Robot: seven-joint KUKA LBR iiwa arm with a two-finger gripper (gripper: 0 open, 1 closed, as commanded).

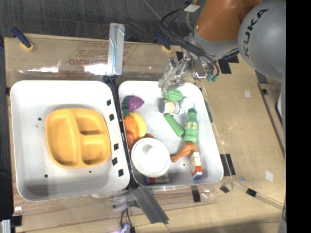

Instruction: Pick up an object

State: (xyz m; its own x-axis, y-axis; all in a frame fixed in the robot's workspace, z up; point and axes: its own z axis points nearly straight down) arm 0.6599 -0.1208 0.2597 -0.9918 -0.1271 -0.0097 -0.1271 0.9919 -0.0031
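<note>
Hovering at the right bin's [210, 130] far edge, the pincer [171, 79], whose grip state I cannot tell, must next descend onto the green toy [174, 95] just beneath

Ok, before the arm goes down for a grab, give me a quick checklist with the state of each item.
1. Gripper over the right bin, at its far edge: ok.
2. Thing held between the fingers: cannot tell, the view is too cluttered there.
3. Target below: a small green toy and a white jar lie just under the gripper: ok.
4. Room around the target: green bottle and green cucumber lie close by: not ok, crowded.
5. White bowl sits at the bin's near end, away from the gripper: ok.
6. Yellow tray stays in the left bin, out of the way: ok.
</note>
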